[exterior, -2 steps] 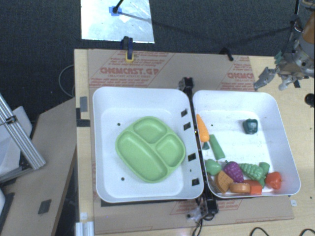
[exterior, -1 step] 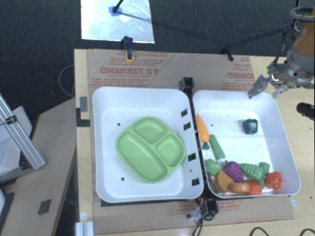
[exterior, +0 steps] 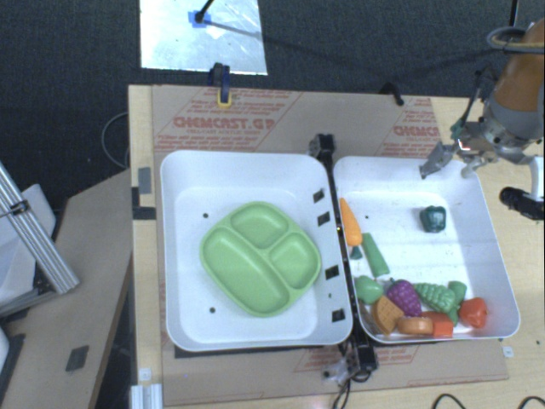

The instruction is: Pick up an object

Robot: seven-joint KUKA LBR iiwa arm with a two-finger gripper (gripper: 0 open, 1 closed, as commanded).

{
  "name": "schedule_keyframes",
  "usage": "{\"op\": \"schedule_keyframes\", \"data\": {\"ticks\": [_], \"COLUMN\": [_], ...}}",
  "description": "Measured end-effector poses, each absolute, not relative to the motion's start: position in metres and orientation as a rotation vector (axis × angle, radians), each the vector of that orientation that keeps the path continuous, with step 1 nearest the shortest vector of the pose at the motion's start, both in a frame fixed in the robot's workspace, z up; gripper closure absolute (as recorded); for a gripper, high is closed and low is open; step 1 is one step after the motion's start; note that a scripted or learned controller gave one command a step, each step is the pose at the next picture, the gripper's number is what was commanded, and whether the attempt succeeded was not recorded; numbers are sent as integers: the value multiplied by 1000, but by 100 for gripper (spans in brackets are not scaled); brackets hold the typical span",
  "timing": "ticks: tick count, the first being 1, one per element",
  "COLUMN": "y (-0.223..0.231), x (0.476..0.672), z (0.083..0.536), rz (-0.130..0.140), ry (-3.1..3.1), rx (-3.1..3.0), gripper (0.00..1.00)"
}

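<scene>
On my left sits the green divided plate (exterior: 260, 258) in its bin; right of it, the pile of toy food (exterior: 417, 305). The dark green pepper (exterior: 433, 219) lies alone, just below and slightly left of my gripper (exterior: 451, 162), whose fingers are spread, holding nothing.

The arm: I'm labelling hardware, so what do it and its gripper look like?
The arm has an orange-tan rounded section above a grey metallic wrist. The gripper ends in two slim grey fingers. A small reddish-white light glows on the wrist. A dark cable runs up behind it.
</scene>
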State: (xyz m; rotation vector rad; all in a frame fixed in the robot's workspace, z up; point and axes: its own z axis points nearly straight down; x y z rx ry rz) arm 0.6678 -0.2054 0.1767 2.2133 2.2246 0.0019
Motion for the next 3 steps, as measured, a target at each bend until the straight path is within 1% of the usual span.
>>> {"op": "schedule_keyframes", "data": {"ticks": [1, 2, 3], "y": [-200, -200, -200], "x": [669, 670, 672], "z": [136, 85, 99], "rz": [1, 0, 4], "ry": [2226, 2228, 2226], "rx": [2213, 2212, 2207], "gripper": [0, 0, 100]}}
